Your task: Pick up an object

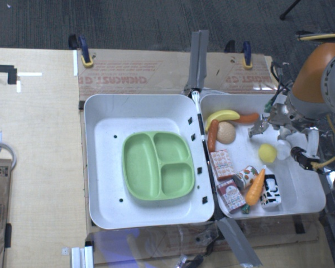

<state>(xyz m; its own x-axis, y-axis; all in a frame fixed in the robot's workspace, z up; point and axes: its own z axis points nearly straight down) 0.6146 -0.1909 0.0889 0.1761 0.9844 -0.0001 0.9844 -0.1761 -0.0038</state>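
The right bin [301, 205] holds several small items. Among them are a yellow banana [223, 115], a tan round fruit [226, 132], a red sausage [213, 136], a yellow lemon [267, 153], an orange carrot [255, 187], two red-and-white packets [221, 163] and a black-and-white carton [271, 191]. My gripper [276, 143] hangs low over the back right of this bin, just above the lemon. It is open, with one finger left of the lemon and the other to its right. Nothing is held between them.
The left bin [100, 149] holds a green divided plate [158, 165]. A grey post [198, 60] rises behind the wall where the two bins meet. Two clamps [85, 53] hold the cardboard at the back. The grey and orange arm [318, 77] enters from the right.
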